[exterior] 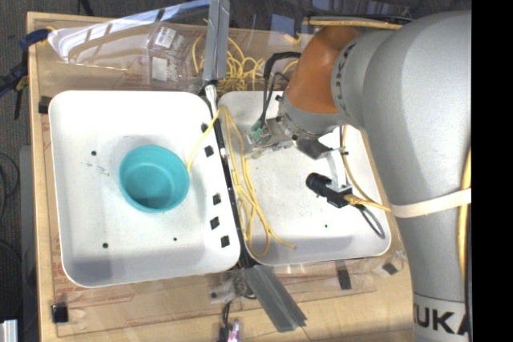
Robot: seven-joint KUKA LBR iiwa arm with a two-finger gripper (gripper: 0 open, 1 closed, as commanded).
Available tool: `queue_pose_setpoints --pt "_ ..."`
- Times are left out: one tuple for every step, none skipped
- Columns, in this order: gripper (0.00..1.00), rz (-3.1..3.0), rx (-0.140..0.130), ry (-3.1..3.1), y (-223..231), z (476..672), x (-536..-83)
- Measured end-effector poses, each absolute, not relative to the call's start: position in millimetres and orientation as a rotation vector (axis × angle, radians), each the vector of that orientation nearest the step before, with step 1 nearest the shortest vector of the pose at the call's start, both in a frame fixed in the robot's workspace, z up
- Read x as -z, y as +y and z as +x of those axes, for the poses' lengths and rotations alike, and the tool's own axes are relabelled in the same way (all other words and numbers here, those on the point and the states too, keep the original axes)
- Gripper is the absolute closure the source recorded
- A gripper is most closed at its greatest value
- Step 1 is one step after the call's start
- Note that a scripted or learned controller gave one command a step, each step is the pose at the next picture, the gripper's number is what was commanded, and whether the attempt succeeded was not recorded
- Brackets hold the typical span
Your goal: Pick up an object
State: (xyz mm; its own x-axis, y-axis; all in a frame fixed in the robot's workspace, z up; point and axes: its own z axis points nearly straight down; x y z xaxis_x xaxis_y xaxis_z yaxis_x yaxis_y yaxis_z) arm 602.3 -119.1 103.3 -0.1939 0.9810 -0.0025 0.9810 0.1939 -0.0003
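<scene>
- The grey arm (417, 108) reaches in from the right, and its gripper (266, 134) hangs low over the upper left corner of the right bin (300, 224), close to the wall dividing the two bins.
- Whether the gripper is released or clenched cannot be told from this angle, and nothing can be seen held in it.
- The one clear candidate for picking, a teal bowl (155, 178), sits upright and mouth-up near the middle of the left bin (84, 220), well apart from the gripper and across the divide.
- To do the step well, the gripper would likely need to lift clear of the dividing wall, cross to the left bin and descend over the bowl's rim rather than its centre. One jaw would go inside the rim and one outside, since the bowl looks too wide to span.
- A smooth, rounded rim may slip, so a slow, square closure seems the safer course.
- The left bin holds the bowl alone, with a few small dark marks dotting its floor.
- In the right bin, loops of yellow cable (248, 200) trail along the left wall and across the floor, a likely snag risk; no loose object can be made out there.
- A clear plastic sheet (120, 40) lies crumpled on the tabletop (152, 304) behind the left bin.
</scene>
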Motion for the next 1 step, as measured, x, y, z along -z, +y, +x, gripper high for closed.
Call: queue_pose_setpoints --pt "0.0 1.993 0.003 2.426 -119.1 602.3 -103.3"
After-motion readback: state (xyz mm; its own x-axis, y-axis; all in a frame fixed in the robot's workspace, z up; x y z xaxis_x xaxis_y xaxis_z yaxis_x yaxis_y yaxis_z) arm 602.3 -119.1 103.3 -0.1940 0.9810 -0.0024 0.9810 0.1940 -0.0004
